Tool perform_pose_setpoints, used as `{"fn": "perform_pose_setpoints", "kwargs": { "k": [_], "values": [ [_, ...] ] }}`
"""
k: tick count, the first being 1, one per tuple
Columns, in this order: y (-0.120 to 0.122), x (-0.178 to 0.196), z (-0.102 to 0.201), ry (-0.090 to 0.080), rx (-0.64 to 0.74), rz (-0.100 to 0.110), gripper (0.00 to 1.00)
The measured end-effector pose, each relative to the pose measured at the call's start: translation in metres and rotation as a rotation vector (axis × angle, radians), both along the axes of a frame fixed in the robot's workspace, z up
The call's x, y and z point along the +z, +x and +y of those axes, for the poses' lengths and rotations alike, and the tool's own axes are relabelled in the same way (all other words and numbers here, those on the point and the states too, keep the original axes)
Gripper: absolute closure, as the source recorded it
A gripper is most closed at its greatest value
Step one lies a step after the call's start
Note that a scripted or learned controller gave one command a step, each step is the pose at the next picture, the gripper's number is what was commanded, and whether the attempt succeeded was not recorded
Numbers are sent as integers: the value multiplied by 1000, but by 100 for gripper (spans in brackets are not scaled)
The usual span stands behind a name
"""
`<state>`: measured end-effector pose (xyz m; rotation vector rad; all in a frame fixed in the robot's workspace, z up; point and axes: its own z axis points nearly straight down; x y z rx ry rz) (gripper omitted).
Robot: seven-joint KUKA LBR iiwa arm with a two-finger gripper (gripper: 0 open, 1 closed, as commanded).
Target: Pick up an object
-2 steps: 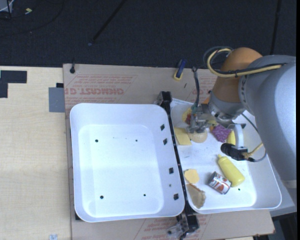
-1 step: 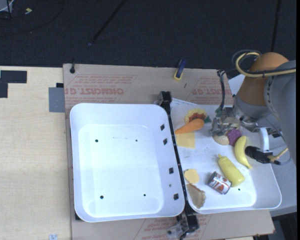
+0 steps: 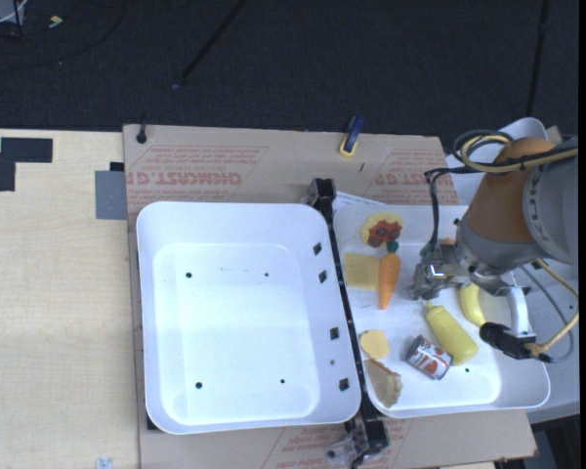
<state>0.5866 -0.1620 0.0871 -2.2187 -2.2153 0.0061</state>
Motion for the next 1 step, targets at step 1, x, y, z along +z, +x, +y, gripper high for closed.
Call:
{"fn": "perform_pose_setpoints", "kwargs": {
  "k": [1],
  "values": [
    [28,56,18,-2,4,-10,100]
  ]
}}
